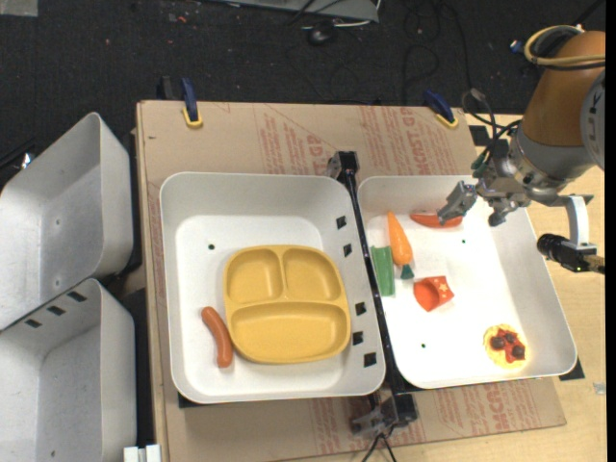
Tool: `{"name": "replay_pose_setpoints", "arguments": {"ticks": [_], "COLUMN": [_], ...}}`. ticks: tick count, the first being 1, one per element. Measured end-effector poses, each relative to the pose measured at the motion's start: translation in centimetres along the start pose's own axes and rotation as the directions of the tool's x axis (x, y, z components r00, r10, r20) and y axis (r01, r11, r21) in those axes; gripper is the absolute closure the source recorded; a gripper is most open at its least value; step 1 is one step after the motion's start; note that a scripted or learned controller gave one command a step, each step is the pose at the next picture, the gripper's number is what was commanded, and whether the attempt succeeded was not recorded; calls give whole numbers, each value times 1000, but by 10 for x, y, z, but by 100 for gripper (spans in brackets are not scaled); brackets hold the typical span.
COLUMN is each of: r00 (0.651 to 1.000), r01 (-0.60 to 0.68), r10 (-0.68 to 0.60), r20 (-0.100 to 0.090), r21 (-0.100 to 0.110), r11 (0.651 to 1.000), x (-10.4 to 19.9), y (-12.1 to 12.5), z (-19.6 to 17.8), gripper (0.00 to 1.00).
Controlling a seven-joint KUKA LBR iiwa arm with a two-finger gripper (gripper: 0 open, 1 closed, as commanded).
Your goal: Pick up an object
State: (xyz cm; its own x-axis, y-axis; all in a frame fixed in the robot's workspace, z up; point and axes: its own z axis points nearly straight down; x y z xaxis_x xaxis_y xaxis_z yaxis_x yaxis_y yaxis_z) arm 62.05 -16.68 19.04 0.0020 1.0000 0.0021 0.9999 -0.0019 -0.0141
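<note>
White plastic bins sit side by side on the desk [250, 128], and the arm [563, 94] reaches in from the right over the right bin [539, 296]. Its hand [474, 203] hangs at the bin's far edge, one finger touching a flat red piece [433, 220], likely the thing it is after; whether it is clenched or released I cannot tell. Nearby lie a carrot [399, 238], a green stick [384, 269], a red chunk [433, 292] and a small pizza [506, 346]. The left bin [183, 258] holds a yellow tray [286, 303] and a sausage [218, 336].
</note>
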Motion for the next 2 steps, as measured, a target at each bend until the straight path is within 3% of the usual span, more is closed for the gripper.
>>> {"name": "replay_pose_setpoints", "arguments": {"ticks": [1,2], "r00": [1000,1000], "r01": [3,2], "r10": [-3,-2], "r20": [3,2], "r21": [-14,-10], "r11": [1000,1000], "x": [0,-4], "y": [3,8], "z": [-8,37], "gripper": [0,0]}}
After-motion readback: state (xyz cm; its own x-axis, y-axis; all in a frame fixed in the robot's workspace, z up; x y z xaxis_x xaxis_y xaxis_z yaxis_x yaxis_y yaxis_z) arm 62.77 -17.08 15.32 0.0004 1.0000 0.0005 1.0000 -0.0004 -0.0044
